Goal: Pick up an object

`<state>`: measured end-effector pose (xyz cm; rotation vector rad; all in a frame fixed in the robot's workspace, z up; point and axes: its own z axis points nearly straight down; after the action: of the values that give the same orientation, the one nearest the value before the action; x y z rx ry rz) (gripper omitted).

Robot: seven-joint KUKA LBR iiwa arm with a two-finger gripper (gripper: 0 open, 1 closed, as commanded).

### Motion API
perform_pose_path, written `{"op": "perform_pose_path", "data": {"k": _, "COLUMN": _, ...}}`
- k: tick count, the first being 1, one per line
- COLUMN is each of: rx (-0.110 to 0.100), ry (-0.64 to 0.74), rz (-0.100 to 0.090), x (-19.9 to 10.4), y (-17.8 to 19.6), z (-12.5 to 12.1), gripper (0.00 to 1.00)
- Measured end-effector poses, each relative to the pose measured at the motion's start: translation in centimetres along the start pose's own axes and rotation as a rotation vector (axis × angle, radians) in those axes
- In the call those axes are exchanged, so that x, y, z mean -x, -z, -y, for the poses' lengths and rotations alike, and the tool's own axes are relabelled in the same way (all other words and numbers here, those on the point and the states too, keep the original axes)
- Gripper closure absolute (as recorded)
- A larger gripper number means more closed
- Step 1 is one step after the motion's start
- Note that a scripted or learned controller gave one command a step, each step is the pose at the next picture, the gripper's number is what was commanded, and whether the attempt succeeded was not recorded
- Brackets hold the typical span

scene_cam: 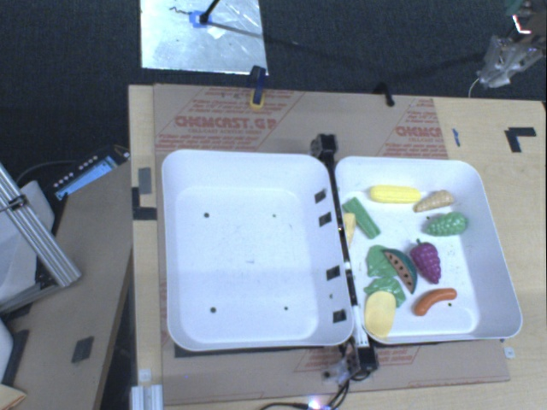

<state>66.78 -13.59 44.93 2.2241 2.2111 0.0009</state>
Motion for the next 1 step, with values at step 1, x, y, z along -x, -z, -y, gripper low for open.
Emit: {"op": "perform_pose_path", "data": {"k": 1, "rx": 0.0, "ry": 0.002, "rz": 0.001, "x": 7.19, "y": 0.22, "z": -0.04, "gripper": 1.0}}
